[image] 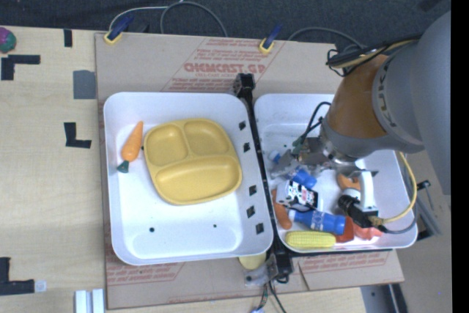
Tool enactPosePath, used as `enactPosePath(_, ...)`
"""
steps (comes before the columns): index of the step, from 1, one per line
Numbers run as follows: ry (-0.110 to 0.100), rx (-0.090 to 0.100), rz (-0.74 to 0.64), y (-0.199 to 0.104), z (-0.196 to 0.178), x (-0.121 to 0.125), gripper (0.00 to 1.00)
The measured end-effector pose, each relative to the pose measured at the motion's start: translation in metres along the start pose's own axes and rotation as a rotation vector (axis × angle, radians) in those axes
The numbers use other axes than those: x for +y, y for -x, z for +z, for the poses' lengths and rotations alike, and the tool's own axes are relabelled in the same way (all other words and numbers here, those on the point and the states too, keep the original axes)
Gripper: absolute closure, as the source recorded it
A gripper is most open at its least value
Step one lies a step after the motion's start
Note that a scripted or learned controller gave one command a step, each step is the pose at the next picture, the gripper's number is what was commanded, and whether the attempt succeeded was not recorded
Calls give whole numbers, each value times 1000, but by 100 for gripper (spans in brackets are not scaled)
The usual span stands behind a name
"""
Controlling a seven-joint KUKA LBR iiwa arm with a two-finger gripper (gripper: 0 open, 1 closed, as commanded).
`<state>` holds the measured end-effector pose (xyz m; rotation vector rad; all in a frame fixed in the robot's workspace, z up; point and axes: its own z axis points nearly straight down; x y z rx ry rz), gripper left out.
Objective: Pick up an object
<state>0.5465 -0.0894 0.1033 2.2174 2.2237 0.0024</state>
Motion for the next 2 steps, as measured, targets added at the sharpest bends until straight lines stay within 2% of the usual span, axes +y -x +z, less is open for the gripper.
enactPosePath(1,-5,0,1,7,19,18,0)
enactPosePath(2,5,-4,2,8,7,19,100)
